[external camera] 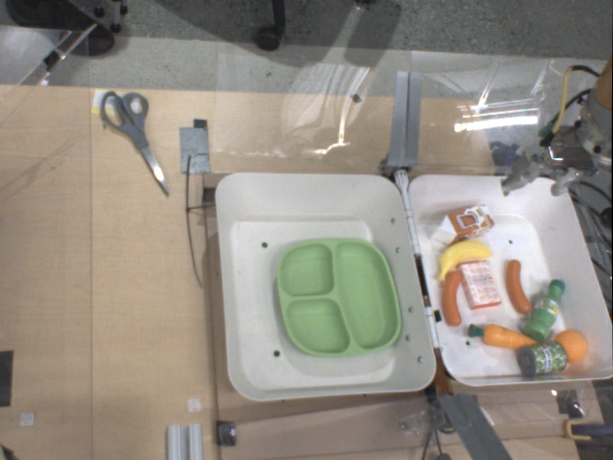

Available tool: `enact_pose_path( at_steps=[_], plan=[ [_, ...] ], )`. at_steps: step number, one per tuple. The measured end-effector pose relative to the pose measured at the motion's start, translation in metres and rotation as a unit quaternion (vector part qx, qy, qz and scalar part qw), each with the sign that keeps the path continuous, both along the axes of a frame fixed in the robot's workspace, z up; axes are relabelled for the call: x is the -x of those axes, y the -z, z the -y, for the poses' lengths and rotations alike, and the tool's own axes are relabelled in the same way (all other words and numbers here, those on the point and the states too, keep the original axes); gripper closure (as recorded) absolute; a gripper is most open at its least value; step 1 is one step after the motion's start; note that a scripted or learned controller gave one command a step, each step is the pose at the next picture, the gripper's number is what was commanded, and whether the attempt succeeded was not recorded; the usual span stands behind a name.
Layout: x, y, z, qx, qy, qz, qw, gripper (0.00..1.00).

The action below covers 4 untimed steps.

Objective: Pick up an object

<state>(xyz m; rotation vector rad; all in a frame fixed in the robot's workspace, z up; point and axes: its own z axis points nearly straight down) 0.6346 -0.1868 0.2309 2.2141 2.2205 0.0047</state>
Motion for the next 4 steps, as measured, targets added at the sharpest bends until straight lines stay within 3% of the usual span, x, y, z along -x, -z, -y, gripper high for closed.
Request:
enact_pose_path(
  at_steps=[1, 2, 3, 4],
  plan=[
    [0.000, 0.108, -0.070, 0.0025, -0.075, 0.010, 0.9971, 0.00],
    [-0.005, 0.122, -0.039, 0.0037, -0.083, 0.015, 0.9964, 0.00],
    [-0.007, 0.107, -0.041, 0.0027, -0.085, 0.017, 0.9963, 1.00],
    [-0.007, 0.107, -0.041, 0.0026, -0.085, 0.016, 0.9963, 0.00]
  ],
)
